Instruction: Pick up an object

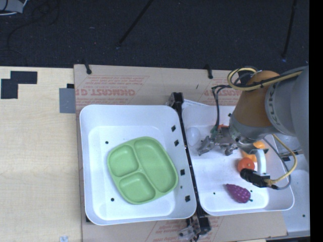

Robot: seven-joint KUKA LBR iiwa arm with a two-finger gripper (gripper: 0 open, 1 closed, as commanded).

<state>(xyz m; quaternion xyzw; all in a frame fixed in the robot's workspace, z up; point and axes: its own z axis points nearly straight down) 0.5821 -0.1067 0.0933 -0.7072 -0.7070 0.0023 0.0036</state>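
Even, soft overhead light falls on the worktop (pixel 35 160), and the two white bins (pixel 96 120) come out bright without blown glare. Shadows are faint, gathering under the bin rims. The background toward 12 o'clock is dim. The picture is slightly soft and grainy throughout.

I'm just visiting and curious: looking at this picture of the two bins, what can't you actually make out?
- Gripper in the camera view: small and blurred, so its state and any contents are unclear.
- Orange object in the right bin: partly covered by the arm and a white part, shape unclear.
- Purple object: too blurred to identify.
- Green plate in the left bin: fully visible.
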